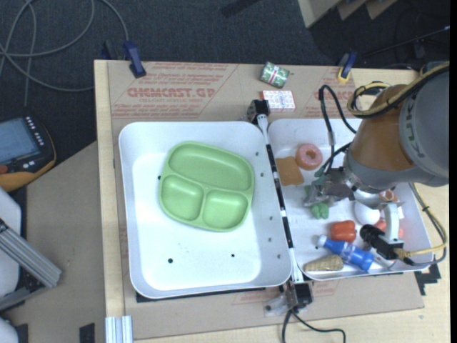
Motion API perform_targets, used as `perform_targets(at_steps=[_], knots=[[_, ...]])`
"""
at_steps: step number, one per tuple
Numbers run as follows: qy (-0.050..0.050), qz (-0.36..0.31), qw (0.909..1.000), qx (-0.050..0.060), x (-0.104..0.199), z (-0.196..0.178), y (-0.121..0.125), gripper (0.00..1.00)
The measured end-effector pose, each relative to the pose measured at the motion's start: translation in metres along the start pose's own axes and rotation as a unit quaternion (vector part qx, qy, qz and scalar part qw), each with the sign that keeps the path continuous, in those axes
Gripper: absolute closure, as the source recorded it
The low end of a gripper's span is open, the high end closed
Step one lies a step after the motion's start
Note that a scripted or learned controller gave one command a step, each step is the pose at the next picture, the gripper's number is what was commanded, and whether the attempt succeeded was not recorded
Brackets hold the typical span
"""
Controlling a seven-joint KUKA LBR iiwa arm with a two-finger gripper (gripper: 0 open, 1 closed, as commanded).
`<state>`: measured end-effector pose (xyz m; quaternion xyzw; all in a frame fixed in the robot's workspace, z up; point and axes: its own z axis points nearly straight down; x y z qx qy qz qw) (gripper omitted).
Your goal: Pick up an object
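The green divided plate (207,186) lies nearest the lens, in the left bin (143,263), well off to the side of my gripper (327,191). I hang low over the right bin (285,131), and whether I am spread or closed I cannot tell. A small green object (319,208) sits just beneath me, touching or nearly so; the orange piece (343,229) lies just beyond.

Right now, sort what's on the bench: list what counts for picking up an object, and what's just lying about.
For the job:
- gripper, over the right bin
- green toy beneath it
- pink ring
- brown block
- red-orange piece
- blue piece
- tan cone

Lying about:
- green divided plate in the left bin
- small can
- small box
- blue clamps
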<state>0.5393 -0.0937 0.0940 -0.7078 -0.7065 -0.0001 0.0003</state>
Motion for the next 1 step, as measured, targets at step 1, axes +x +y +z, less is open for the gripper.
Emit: perform_targets(at_steps=[1], knots=[[0.000,-0.002,1.0000,-0.002,0.0667,-0.0918,0.0456,1.00]])
